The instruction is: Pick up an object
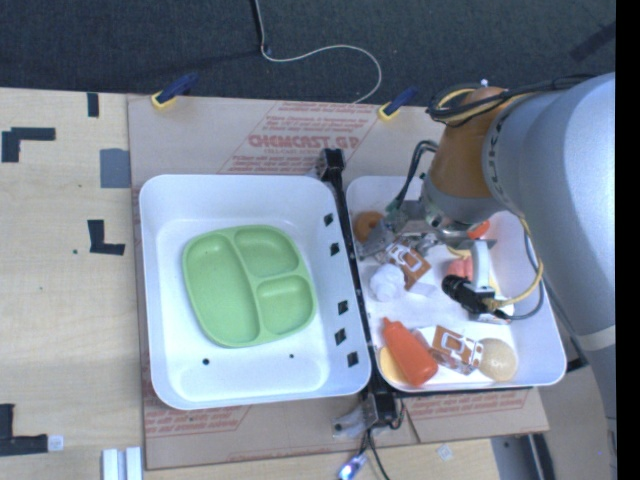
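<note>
My gripper point(402, 236) reaches down into the back left part of the right bin point(545, 368), below the arm's orange band point(462, 158). Right beneath it lies a small brown-and-white packet point(411, 262), with an orange round item point(368, 224) just to its left. A white ball point(384, 286) rests a little nearer the front. At the front of this bin lie an orange bottle point(408, 353), a brown-and-white box point(455, 348) and a tan round piece point(497, 358). A red-orange item point(460, 266) shows beside the wrist. The arm hides part of the bin's back.
The left bin point(170, 368) holds a green divided plate point(248, 283). A black divider point(345, 268) runs between the two bins. A black cable end point(470, 295) and a thin wire loop hang from the arm over the right bin.
</note>
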`<state>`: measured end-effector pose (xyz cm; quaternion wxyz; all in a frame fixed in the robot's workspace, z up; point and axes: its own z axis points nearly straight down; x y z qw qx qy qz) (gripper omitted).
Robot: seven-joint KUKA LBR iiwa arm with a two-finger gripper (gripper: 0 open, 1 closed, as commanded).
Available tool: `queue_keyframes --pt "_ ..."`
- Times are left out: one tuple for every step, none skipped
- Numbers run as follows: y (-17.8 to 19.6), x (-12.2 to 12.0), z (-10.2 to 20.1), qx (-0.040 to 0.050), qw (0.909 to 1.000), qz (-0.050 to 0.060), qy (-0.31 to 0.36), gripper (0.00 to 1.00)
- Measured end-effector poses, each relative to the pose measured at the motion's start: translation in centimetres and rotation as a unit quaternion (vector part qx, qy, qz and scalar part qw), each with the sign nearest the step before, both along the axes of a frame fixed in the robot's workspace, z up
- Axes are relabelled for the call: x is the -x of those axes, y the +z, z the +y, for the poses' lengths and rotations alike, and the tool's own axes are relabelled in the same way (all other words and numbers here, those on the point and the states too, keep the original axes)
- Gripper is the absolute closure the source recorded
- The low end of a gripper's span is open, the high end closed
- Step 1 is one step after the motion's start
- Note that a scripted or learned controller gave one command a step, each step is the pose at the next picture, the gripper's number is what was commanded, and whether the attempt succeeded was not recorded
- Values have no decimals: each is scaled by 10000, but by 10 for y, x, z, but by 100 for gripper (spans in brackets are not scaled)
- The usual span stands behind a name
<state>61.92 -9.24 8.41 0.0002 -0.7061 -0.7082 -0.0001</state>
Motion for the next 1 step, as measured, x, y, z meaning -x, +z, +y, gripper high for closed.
queue_keyframes --pt "1 65 -48 6 10000 9 -34 0"
